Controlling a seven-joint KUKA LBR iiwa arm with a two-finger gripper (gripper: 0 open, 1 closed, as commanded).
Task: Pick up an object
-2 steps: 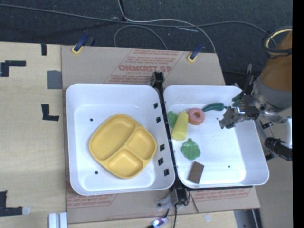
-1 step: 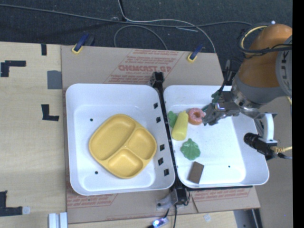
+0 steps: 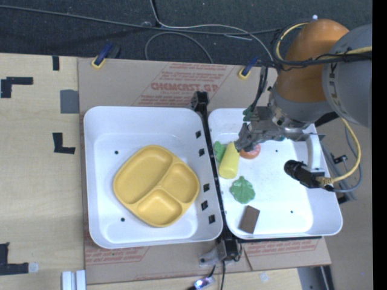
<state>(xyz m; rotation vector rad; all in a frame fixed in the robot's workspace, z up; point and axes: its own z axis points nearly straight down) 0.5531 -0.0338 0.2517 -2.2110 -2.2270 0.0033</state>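
Overhead, gripper (image 3: 247, 142) low in right bin (image 3: 326, 213), at far-left part; jaw state cannot tell from this angle. Beneath and beside it: red-orange round object (image 3: 250, 153), partly hidden, touching yellow bottle-shaped object (image 3: 228, 161) on its left. Small green piece (image 3: 218, 149) against bin's left wall. Green leafy toy (image 3: 242, 189) nearer, brown block (image 3: 248, 219) nearest. Left bin (image 3: 100, 162) holds yellow divided plate (image 3: 156, 185). Bins sit on cardboard sheet (image 3: 181, 83) over wooden bench (image 3: 30, 180); dark carpet (image 3: 72, 17), cables at far side.
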